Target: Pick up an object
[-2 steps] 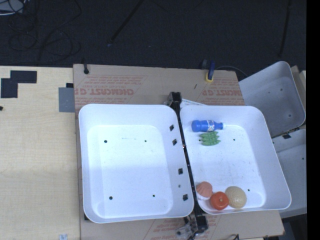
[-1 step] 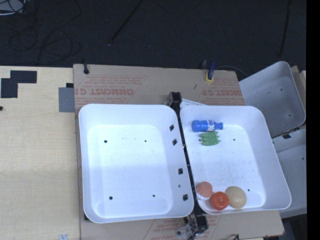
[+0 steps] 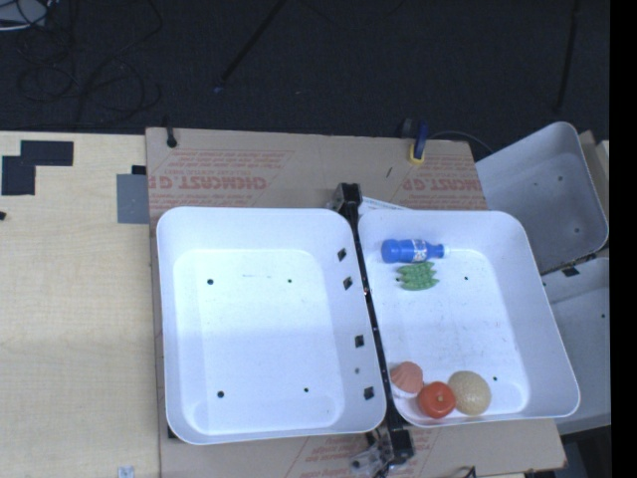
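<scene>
Three huddled toys, pink piece (image 3: 405, 375), red tomato (image 3: 436, 399), tan ball (image 3: 469, 391), hug the bin (image 3: 545, 312) wall, so we fear a blocked pinch; the gripper's state we cannot tell.

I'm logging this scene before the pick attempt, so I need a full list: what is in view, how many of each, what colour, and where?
Shallow plastic bins: 2, white, side by side on the bench.
Plastic bottle: 1, blue with a white cap, lying at the far side of the right bin.
Small leafy toy: 1, green, just in front of the bottle.
Round tomato-like ball: 1, red, near corner of the right bin.
Pale shell-like piece: 1, pinkish, touching the red ball's left.
Round ball: 1, beige, touching the red ball's right.
Cardboard sheet: 1, brown with red print, under the bins.
</scene>
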Controlling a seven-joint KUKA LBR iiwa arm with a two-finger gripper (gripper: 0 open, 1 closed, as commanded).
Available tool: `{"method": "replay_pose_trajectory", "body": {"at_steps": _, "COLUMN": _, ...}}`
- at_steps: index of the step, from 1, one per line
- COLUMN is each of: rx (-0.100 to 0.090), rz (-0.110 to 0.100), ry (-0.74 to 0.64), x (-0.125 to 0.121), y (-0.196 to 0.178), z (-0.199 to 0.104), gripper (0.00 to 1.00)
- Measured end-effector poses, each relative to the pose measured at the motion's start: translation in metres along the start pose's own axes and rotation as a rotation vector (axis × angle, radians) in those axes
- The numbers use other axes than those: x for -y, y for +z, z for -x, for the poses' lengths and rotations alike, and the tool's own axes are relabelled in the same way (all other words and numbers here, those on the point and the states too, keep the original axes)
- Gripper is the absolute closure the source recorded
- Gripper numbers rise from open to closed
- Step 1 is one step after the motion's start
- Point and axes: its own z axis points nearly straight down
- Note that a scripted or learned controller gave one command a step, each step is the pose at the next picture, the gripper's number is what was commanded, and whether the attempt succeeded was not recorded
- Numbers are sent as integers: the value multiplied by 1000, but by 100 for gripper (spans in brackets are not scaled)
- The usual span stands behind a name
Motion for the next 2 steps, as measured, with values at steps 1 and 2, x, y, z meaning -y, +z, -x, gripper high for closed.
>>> {"method": "replay_pose_trajectory", "body": {"at_steps": 1, "rx": 0, "rz": 0, "ry": -2, "x": -1, "y": -10, "z": 0, "gripper": 100}}
{"method": "replay_pose_trajectory", "body": {"at_steps": 2, "rx": 0, "rz": -1, "ry": -3, "x": -1, "y": -10, "z": -1, "gripper": 0}}
